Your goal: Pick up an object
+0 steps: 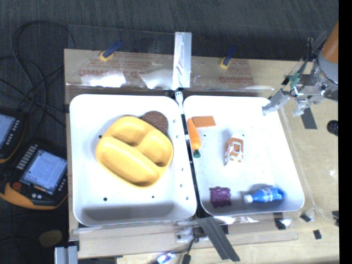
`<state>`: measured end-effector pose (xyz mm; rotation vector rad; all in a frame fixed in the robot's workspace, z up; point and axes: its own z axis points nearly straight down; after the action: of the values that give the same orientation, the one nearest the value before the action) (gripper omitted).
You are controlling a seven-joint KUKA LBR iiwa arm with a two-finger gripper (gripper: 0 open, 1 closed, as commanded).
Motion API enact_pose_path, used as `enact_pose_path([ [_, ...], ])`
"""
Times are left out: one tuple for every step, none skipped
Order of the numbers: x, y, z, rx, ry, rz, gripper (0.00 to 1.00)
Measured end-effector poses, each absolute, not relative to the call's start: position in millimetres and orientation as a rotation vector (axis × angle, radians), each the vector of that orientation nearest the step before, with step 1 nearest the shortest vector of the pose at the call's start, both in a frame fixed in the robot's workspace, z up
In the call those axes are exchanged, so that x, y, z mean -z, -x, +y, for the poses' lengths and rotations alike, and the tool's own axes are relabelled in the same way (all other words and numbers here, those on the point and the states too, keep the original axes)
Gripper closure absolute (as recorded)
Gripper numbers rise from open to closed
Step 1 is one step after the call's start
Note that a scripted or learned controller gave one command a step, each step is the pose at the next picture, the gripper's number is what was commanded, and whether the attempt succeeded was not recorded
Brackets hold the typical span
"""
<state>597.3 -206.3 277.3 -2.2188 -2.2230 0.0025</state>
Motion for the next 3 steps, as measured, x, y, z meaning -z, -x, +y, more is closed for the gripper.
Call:
enact_pose_path([
  [-238.3, -614.0, -194.5, -0.005, 2.115, -2.324, 0.0],
  [-94.8, -608.0, -170.2, 0.001, 2.184, -2.257, 0.0],
  [-178.6, -578.6, -221.1, -0.003, 1.981, -2.44, 0.0],
])
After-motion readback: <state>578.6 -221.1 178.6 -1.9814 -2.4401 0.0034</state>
